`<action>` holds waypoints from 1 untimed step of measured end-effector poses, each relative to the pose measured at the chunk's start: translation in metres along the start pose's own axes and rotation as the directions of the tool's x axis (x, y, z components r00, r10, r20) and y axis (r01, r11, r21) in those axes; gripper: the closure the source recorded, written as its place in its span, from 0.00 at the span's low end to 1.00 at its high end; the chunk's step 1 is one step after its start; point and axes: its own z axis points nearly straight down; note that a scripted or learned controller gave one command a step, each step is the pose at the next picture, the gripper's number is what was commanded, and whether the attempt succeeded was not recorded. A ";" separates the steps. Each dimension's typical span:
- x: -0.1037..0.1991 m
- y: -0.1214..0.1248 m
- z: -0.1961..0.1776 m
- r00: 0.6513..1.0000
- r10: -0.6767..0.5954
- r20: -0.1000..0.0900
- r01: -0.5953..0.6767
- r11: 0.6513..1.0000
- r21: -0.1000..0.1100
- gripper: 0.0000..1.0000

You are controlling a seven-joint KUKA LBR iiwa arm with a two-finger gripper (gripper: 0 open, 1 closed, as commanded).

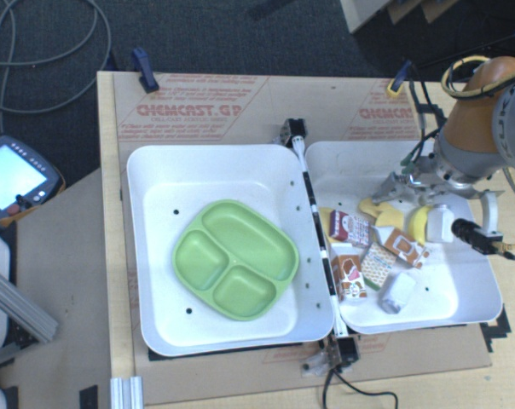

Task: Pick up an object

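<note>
The right bin (462, 305) holds a heap of small items. There is a red and white packet (350, 227), a brown packet (350, 276), a dotted packet (378, 267), an orange packet (405, 247), a grey bottle (396, 292), a yellow banana-shaped piece (383, 212) and a yellow round piece (419, 224). My gripper (404, 186) hangs low over the far side of this heap, just above the yellow pieces. The grey wrist (466, 152) and orange band (489, 75) rise behind it to the right.
The left bin (155, 186) holds a green divided plate (235, 259). A black divider rail (313, 220) runs between the bins. Blue clamps (144, 68) grip the far board edge. A screen device (14, 179) lies off the bench at the left.
</note>
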 end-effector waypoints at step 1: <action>-0.010 -0.052 0.000 1.000 0.001 0.000 -0.001 1.000 -0.001 0.00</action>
